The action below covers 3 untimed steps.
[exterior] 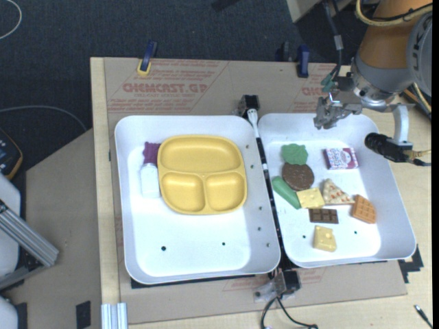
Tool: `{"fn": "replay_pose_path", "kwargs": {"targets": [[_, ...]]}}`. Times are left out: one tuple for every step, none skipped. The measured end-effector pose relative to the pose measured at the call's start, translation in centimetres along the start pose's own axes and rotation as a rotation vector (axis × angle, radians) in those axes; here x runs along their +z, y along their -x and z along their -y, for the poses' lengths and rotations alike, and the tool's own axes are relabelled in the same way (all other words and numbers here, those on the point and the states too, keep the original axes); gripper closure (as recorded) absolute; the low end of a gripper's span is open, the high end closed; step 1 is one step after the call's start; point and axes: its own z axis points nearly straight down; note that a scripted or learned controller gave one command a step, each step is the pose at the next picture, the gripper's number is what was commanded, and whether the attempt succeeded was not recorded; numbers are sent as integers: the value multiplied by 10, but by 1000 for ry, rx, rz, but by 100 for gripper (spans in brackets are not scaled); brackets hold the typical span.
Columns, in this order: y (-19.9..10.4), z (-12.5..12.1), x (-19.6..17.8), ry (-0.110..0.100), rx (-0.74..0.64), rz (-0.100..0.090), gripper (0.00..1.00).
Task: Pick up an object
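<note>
**Gripper above the right bin's far edge**

The grey two-finger gripper [328,118] hangs over the far rim of the right shallow white bin [394,204]; whether it is apart or together I cannot tell, and nothing seems to be held. Small toy foods cluster mid-bin: a round brown cookie [298,176], a pink packet [340,157], an orange waffle [363,210]. A yellow divided plastic tray [202,173] sits in the left white bin [199,252].
</note>
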Motion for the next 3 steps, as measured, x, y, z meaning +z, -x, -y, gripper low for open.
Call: {"fn": "replay_pose_path", "kwargs": {"targets": [[-14, 18, 4, -12, 0, -3, 100], [-9, 17, -16, -5, 1, -1, 100], [-1, 13, -1, -10, 2, -1, 100]]}}
